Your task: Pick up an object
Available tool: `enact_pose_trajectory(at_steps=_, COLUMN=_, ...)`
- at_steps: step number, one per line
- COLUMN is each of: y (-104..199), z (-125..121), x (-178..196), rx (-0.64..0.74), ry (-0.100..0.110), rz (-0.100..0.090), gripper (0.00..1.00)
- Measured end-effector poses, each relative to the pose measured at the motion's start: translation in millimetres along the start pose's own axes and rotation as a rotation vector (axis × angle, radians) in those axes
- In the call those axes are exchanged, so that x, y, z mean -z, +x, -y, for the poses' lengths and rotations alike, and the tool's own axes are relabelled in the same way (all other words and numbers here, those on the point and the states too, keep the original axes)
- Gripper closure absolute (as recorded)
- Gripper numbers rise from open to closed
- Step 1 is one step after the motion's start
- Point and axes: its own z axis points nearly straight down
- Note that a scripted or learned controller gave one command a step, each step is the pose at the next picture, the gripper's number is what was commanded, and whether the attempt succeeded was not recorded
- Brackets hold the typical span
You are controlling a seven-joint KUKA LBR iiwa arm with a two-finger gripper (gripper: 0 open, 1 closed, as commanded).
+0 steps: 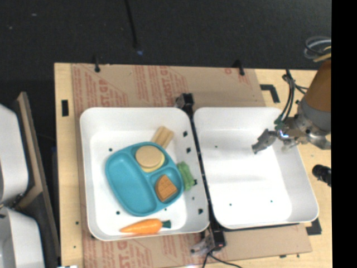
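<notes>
Right now gripper (pixel 261 144) hangs over the right bin (pixel 254 205), can't tell finger spread, nothing seen held.
Left bin (pixel 92 166): blue tray (pixel 131 183) with round cracker (pixel 150 157) and brown biscuit (pixel 166 187); carrot (pixel 144 226) along the near wall, wood block (pixel 163 135), green piece (pixel 186 176) beside tray.

Two bins sit side by side on the bench (pixel 72 149), the left bin (pixel 92 177) touching the right bin (pixel 251 205) along their shared edge. In the left bin a divided tray (pixel 125 183) lies near the middle, with a round piece (pixel 150 156) and a waffle-like piece (pixel 166 187) in its right-hand compartments. A wooden block (pixel 163 135) lies just behind the tray, a leafy piece (pixel 186 175) at its right edge, a carrot (pixel 144 226) in front of it, and the gripper (pixel 261 144) hangs over the back of the right bin.
</notes>
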Motion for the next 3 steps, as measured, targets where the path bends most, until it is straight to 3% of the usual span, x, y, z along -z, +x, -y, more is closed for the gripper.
enact_pose_trajectory(at_steps=1, y=-8, z=-5, x=-53, rx=0.0, ry=0.005, rz=-0.001, gripper=0.0)
enact_pose_trajectory(at_steps=2, y=-12, z=-30, x=-94, rx=0.001, ry=0.004, rz=-0.001, gripper=0.0)
enact_pose_trajectory(at_steps=3, y=5, z=-22, x=-40, rx=0.001, ry=-0.004, rz=0.001, gripper=0.0)
